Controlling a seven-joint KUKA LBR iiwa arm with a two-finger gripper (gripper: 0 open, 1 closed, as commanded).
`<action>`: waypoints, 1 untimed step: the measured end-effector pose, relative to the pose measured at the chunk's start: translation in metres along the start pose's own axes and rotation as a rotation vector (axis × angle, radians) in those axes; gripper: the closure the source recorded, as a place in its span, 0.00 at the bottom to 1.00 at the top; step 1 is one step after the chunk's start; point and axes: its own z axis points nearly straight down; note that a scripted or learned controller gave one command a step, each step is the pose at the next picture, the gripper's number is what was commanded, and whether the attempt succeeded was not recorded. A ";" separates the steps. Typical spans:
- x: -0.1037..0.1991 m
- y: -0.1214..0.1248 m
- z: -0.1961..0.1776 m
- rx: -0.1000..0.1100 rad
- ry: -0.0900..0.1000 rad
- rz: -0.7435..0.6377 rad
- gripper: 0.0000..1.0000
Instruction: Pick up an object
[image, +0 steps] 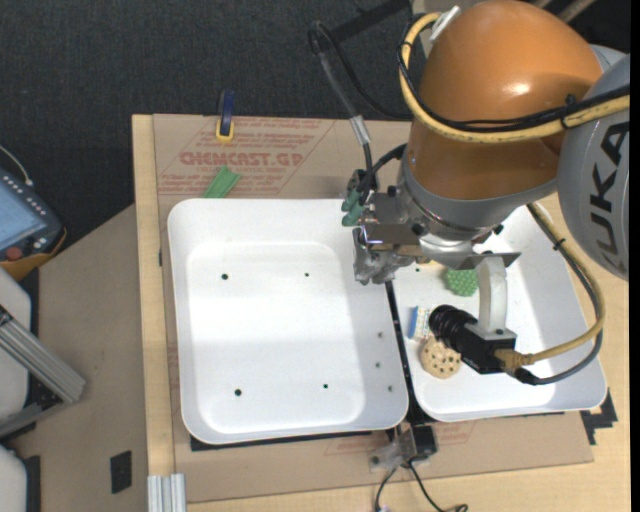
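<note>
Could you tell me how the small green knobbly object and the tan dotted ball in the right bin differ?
The small green knobbly object is green and lies farther back, beside the arm; the tan dotted ball is tan with dark spots and lies nearer the front, against a black part. Both are small and rest in the right white bin.

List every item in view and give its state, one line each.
Left bin: flat on the bench, bare floor showing.
Right bin: flat, beside the left bin, holding small objects.
Tan ball: resting in the right bin, near its left wall.
Green object: resting in the right bin, partly hidden by the arm.
Gripper: low over the seam between the bins, nothing visibly held.
</note>
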 end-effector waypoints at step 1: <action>-0.089 0.001 0.041 -0.002 -0.001 0.015 1.00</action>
